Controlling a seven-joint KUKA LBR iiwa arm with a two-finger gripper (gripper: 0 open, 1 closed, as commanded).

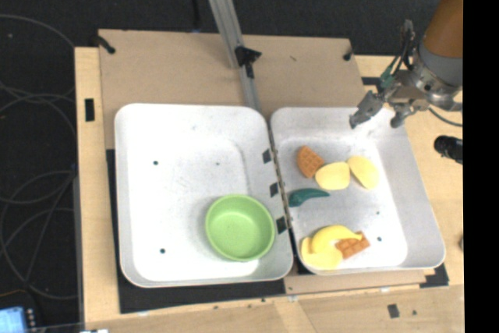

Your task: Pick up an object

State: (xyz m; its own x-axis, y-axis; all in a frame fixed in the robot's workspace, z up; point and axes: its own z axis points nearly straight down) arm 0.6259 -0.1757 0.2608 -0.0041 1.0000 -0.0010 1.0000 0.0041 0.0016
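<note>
End effector (381,114) hangs over the top right corner of the right bin (417,191), fingers spread apart with nothing between them, well apart from the objects. Right bin has a waffle piece (309,161) touching a pale yellow chunk (334,175) with a second yellow chunk (364,171) just beside it, a dark green piece (306,196) at its left wall, and a yellow item (325,246) with a small orange piece (352,246) on it near the front; left bin (156,144) has a green bowl (239,226) upright at its front right. No readable writing or labels on anything on the tabletop (171,62).
</note>
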